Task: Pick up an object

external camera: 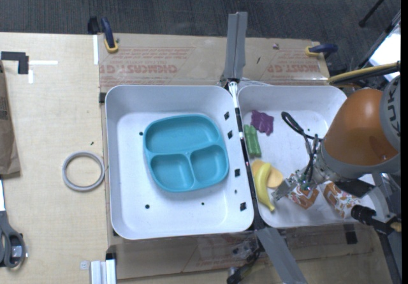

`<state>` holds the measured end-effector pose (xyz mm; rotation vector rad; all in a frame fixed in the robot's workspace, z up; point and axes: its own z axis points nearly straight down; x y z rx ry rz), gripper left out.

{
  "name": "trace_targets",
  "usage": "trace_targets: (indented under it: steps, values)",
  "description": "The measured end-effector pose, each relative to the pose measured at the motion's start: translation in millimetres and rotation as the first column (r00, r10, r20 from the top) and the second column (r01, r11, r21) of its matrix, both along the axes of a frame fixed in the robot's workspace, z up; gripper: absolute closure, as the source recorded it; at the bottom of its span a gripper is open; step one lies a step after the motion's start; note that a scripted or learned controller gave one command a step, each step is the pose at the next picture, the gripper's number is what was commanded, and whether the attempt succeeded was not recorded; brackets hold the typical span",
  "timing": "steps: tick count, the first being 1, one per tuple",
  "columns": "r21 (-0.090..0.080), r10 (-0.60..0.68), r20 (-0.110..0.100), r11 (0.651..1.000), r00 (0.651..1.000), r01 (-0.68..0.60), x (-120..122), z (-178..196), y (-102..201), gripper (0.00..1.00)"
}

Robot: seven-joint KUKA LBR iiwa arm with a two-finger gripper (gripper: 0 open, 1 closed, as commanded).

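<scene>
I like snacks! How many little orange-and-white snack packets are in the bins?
2. One small orange-and-white snack packet lies in the right white bin beside the yellow banana; the other packet lies further right, under the arm. More may be hidden beneath the arm.

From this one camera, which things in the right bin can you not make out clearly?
- Gripper: small and cluttered in the camera view, so open or shut is unclear.
- Bottom-right part of the right bin: the arm hangs over it.
- Orange packet: partly under the arm, print too small to read.
- Yellow banana: whether the gripper touches it is unclear.
- Purple object: too blurred to identify.
</scene>
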<state>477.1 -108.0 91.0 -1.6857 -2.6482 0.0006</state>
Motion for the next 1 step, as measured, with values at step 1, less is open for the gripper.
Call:
trace_targets:
  steps: [1]
  values:
    - [-0.001,-0.096,0.003,0.995,0.995,0.096,24.3,100.5,42.2,0.0]
